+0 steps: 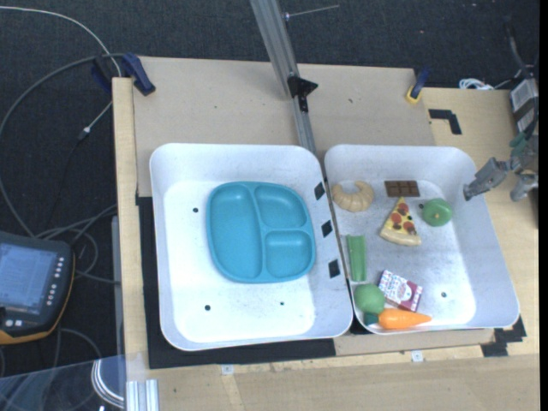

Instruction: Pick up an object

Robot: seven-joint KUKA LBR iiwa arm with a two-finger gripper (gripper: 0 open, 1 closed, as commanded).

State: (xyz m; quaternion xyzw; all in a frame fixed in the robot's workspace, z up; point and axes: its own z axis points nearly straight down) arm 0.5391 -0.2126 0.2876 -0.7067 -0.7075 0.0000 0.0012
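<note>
Sitting loose in the right bin (479,255), the toys are the candidates for picking; none is chosen yet, so any of them may be the one lifted. A croissant (354,196) lies at about ten o'clock in that bin, a chocolate bar (402,188) at twelve beside it, a pizza slice (401,224) near the middle, and a green apple (437,213) just at the slice's two o'clock; a green strip (356,258) lies along the left wall at eight o'clock, and a lime (370,298), a small printed packet (400,290) and a carrot (403,319) crowd together at six to seven o'clock, touching or nearly so, which I judge makes them harder to take singly than the apple or the bar.

The gripper (501,181) hangs at the bin's three o'clock rim, above the wall and apart from every toy; its jaws stand spread with nothing between them.

The left bin (175,229) holds a blue divided plate (259,231) lying flat at its centre, probably a place for sorted items; both bins rest on a pale wooden bench (214,101); a metal post (274,24) rises from twelve o'clock; cables and a handheld screen (30,285) lie on the dark floor at nine o'clock.
</note>
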